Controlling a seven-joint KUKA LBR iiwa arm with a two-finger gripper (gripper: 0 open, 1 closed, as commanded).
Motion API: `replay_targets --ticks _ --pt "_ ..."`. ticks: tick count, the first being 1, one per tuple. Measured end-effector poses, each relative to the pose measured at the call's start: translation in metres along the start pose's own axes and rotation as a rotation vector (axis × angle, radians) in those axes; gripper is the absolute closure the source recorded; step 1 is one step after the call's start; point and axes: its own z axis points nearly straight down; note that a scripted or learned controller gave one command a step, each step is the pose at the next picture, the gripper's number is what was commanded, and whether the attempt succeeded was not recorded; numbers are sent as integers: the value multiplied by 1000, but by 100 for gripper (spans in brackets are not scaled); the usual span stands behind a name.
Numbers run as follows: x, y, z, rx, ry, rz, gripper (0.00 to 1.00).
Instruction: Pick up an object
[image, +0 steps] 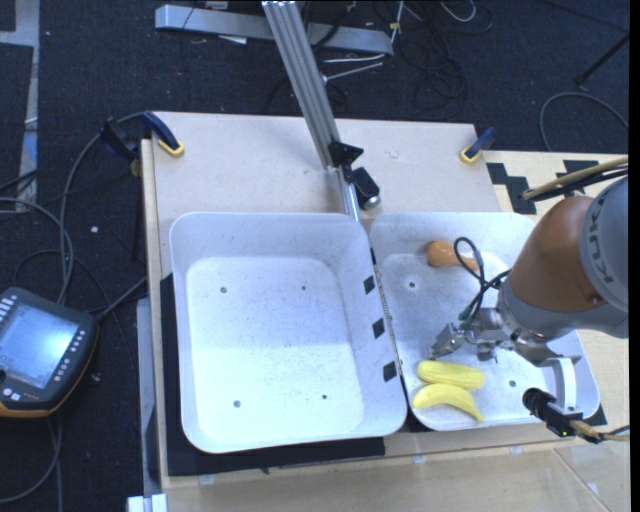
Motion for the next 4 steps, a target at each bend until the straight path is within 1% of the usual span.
replay_targets --ticks 1,3,4 --pt "0 0 -10 -1 0 0 100" --pt "7 -7 -130 -6 -1 -1 100" --pt "8 3 -179 -4 -1 -1 100"
